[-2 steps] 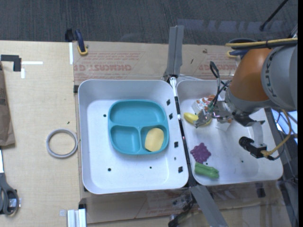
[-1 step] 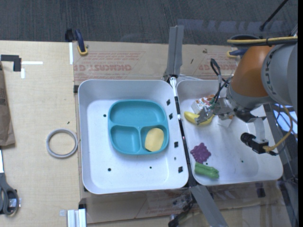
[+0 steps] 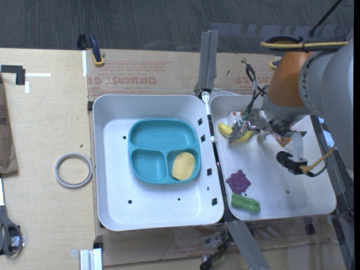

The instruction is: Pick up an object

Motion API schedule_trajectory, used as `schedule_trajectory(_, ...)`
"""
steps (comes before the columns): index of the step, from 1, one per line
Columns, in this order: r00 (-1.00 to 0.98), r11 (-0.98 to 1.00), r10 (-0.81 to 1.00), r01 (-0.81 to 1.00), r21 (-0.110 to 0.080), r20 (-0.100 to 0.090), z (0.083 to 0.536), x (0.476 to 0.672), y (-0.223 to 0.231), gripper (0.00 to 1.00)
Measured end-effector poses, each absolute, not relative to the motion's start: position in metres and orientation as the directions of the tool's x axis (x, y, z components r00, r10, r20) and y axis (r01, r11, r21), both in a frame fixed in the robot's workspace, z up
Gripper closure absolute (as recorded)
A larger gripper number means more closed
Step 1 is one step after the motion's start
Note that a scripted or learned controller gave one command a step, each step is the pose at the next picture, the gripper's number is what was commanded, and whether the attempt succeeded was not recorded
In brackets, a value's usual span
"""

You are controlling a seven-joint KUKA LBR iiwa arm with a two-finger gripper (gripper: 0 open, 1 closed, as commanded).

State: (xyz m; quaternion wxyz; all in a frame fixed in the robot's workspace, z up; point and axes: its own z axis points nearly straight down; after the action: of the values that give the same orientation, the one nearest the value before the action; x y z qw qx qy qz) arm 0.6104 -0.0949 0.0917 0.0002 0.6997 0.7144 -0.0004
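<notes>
Beside the metal claw (image 3: 243, 129) lies a curved yellow banana (image 3: 229, 131).

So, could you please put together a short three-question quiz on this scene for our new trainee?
1. True or false: the yellow piece lies in a compartment of the blue tray.
2. Which bin holds the purple grapes? A) left bin B) right bin
3. Fill in: the gripper is down at the ______ near the right bin's far left corner.

Key
1. True: it sits in the tray's near right compartment, in the left bin.
2. B: they lie just beyond the green piece.
3. Banana.
</notes>
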Motion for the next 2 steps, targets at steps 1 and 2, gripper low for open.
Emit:
schedule_trajectory(1,-0.162,0.163,0.987,0.985,-0.061,0.017,0.0858,0.6448,-0.0983,0.0)
schedule_trajectory(2,-0.353,0.353,0.935,0.934,-0.057,0.024,0.0856,0.6441,-0.1065,0.0)
